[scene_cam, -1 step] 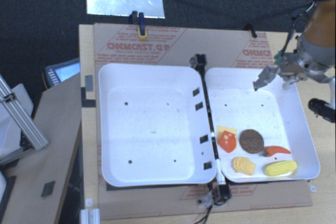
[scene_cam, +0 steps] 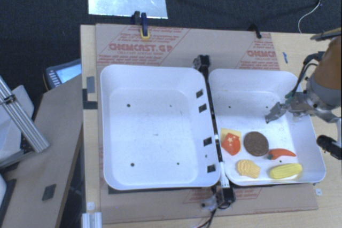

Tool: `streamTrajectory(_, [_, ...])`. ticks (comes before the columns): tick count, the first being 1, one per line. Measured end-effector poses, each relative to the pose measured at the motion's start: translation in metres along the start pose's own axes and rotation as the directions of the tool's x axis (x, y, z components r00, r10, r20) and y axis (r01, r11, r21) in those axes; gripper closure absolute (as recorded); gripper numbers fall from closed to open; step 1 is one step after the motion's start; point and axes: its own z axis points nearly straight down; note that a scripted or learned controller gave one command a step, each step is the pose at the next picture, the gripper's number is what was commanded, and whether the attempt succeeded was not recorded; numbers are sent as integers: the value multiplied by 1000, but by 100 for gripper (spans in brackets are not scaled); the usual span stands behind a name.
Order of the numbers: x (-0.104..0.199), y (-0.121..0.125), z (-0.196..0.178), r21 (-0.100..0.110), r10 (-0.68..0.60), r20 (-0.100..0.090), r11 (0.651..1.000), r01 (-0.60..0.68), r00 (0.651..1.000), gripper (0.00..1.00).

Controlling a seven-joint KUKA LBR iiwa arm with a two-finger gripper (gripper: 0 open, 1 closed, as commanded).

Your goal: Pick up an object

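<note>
Grey two-finger gripper (scene_cam: 273, 113) hovers over right white bin (scene_cam: 251, 80), grip state can't tell, too small/blurred. Round brown cookie-like disc (scene_cam: 256, 143) lies at its 7 o'clock, apart. Arm cut off at frame edge.

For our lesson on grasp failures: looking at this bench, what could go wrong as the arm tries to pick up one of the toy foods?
1. The brown disc, red chili, yellow corn and two more pieces lie crowded together, so the gripper may nudge neighbours or catch two.
2. The corn sits close to the right bin's wall, so a finger might strike it.
3. The disc looks flat and may slip.
</note>
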Motion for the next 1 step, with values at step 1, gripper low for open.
streamTrajectory(1, [58,-33,64,-8,-12,-2,1000,12,1000,0])
